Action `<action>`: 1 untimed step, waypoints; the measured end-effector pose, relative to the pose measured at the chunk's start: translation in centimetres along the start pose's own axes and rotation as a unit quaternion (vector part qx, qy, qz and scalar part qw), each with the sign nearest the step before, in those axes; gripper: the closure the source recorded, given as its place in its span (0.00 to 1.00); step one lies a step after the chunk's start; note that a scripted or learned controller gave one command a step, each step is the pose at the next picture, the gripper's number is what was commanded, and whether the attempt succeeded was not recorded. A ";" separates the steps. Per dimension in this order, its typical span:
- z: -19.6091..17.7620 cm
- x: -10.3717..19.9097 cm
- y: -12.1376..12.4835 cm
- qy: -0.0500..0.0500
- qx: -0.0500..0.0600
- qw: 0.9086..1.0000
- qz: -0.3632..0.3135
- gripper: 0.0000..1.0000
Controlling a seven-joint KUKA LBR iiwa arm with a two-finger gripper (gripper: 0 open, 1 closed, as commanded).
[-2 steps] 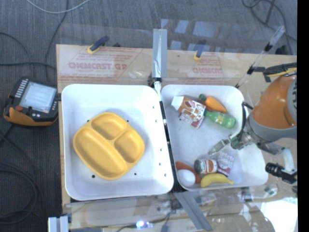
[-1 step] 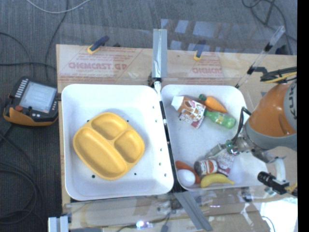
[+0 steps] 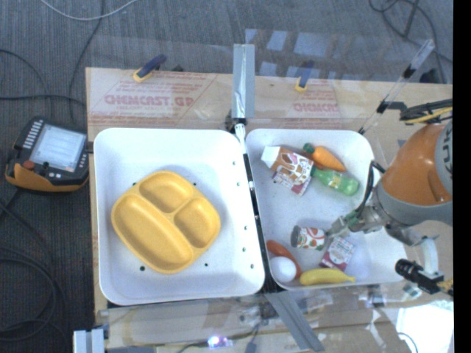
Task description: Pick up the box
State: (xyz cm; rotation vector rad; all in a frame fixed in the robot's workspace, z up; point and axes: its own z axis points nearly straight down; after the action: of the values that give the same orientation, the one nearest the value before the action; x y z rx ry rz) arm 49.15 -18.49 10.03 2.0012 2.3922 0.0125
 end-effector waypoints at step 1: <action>0.0 0.0 0.0 0.000 0.000 1.000 0.000 0.00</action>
State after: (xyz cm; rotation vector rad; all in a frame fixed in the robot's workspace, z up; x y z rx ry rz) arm 49.14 -18.49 10.03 2.0018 2.3922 0.0123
